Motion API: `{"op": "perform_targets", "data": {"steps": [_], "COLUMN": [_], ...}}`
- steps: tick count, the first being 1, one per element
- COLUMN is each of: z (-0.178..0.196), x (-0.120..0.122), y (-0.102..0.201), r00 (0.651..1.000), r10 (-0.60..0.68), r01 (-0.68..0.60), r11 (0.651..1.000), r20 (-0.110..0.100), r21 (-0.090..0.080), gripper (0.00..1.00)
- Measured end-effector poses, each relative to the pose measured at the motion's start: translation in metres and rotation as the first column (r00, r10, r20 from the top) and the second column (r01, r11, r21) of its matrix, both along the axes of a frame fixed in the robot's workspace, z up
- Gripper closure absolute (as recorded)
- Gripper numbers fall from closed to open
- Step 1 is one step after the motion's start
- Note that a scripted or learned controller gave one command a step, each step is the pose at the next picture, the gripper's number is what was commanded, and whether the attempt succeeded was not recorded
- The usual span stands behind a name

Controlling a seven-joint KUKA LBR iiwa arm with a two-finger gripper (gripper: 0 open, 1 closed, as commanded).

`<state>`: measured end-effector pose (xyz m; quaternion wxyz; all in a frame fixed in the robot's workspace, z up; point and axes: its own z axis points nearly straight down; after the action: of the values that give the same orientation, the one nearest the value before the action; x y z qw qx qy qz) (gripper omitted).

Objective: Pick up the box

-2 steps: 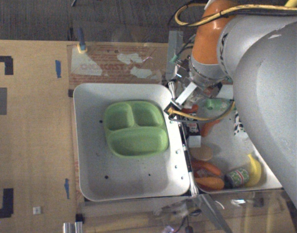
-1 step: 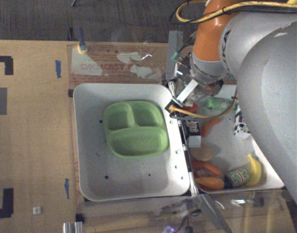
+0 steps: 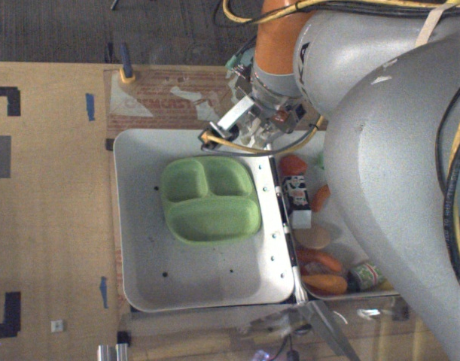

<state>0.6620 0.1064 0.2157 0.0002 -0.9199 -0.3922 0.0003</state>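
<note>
We hang our claw [image 3: 254, 130] above the bins' top edge, grip state unreadable, while the box [image 3: 298, 195] lies in the right bin [image 3: 320, 295] beside the divider, hemmed by food, a tight reach.

Bulky, smooth grey arm [image 3: 388, 126], glossy orange band [image 3: 286, 21] above wrist, yellow cable [image 3: 327, 4] looped along it, black lettering on casing.

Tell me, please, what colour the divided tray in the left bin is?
Light green; the divided tray shows plainly in the camera view.
</note>
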Motion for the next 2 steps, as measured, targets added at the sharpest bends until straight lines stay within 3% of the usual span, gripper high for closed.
{"op": "perform_targets", "data": {"steps": [1,2], "z": [-0.035,-0.124], "x": [-0.047,-0.11], "y": [0.076,0.065], "r00": [0.982,0.988], "r10": [-0.189,-0.154], "r01": [0.189,0.154], "r11": [0.982,0.988], "r20": [-0.002,0.006], "r21": [0.001,0.007], "gripper": [1.0,1.0]}}
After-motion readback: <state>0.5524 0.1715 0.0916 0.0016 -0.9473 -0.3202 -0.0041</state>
